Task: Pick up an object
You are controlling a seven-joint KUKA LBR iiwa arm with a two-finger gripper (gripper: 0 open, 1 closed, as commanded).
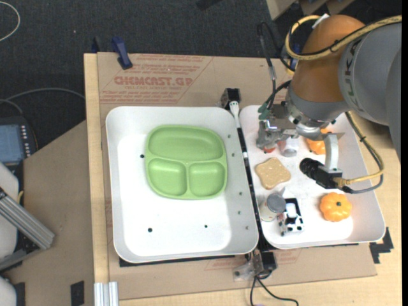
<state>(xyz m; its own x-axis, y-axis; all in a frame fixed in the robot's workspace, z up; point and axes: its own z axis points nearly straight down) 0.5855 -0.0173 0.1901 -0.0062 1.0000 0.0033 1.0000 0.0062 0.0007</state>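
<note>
The gripper [275,134] hangs low at the right bin's [363,231] far-left corner (its grasp I cannot tell), just above the toast slice [273,173], which looks light, stiff and flat, best pinched across its edges.

bright, even overhead light | soft shadows | mild blur

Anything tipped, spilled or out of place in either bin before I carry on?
Nothing stands out. The green divided plate lies flat in the left bin; the toast slice and small pumpkin rest apart in the right bin.
</note>
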